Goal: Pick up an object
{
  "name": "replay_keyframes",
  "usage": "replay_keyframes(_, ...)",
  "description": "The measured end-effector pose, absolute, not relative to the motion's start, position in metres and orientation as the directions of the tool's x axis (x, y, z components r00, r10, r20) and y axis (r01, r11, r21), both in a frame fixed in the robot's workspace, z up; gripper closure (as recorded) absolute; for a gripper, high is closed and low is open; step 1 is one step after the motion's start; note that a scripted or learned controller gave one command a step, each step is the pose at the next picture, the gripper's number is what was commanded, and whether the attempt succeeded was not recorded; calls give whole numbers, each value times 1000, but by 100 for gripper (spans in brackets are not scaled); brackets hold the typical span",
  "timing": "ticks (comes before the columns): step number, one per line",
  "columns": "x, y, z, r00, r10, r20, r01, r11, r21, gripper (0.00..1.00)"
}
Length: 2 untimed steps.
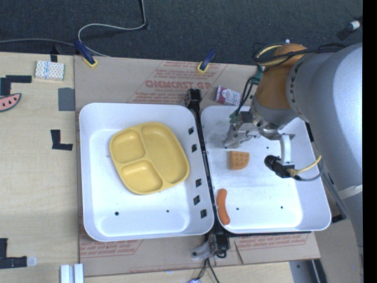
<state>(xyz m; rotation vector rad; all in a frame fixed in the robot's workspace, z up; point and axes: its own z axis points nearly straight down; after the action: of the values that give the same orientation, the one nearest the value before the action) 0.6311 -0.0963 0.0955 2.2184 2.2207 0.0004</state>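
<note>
In the right bin (pixel 306 208) lie a tan waffle-like piece (pixel 238 160) near the middle and an orange hot dog (pixel 222 206) by the front left corner. My gripper (pixel 234 138) hangs over the back of this bin, its metal fingers pointing down just above and behind the waffle piece. Nothing shows between them. The grey arm with its orange band (pixel 277 87) reaches in from the right.
A yellow three-compartment plate (pixel 149 157) lies in the left bin (pixel 97 211). A small packet (pixel 225 95) rests on the cardboard behind the right bin. Black clips line the divider between the bins. A black cable fitting (pixel 280 166) hangs off the wrist over the right bin.
</note>
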Motion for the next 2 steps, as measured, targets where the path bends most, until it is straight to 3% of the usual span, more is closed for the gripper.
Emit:
replay_keyframes(1,631,-96,95,-1,1000,-2,1000,1,2,0)
replay_keyframes(2,631,-95,104,-2,1000,0,1000,2,1,100)
